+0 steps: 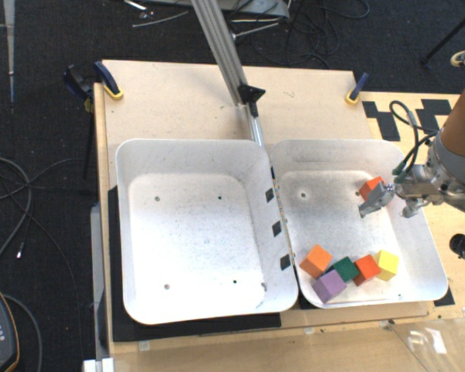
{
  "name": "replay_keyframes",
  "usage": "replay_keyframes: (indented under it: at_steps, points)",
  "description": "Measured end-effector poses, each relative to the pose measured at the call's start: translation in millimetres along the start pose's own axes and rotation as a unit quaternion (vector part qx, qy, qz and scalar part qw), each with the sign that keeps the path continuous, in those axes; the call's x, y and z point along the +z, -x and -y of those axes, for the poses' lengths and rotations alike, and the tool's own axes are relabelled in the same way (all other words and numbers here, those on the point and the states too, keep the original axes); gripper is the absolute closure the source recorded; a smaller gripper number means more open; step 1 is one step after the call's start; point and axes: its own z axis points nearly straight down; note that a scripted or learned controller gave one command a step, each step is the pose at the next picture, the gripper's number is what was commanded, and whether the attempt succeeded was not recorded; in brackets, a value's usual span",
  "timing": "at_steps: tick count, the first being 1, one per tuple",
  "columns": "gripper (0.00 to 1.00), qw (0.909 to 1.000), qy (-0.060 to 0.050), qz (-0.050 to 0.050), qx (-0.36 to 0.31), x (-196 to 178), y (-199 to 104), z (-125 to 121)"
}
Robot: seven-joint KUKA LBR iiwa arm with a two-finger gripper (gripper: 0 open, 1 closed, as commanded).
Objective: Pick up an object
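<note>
Orange block (371, 186) sits between the jaws (374, 194).

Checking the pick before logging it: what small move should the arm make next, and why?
Probably lift straight up a little. An orange block sits between the fingers of the gripper, above the right bin, apart from the blocks clustered at its front edge.

Tan bench (310, 91), 2 white bins: left bin (132, 208), right bin (325, 152)
</note>
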Motion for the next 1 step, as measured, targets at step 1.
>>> replay_keyframes:
  at_steps: [1]
  points:
    - [1.0, 1.0, 0.001, 0.0, -0.001, -10.1, -0.2, -0.8]
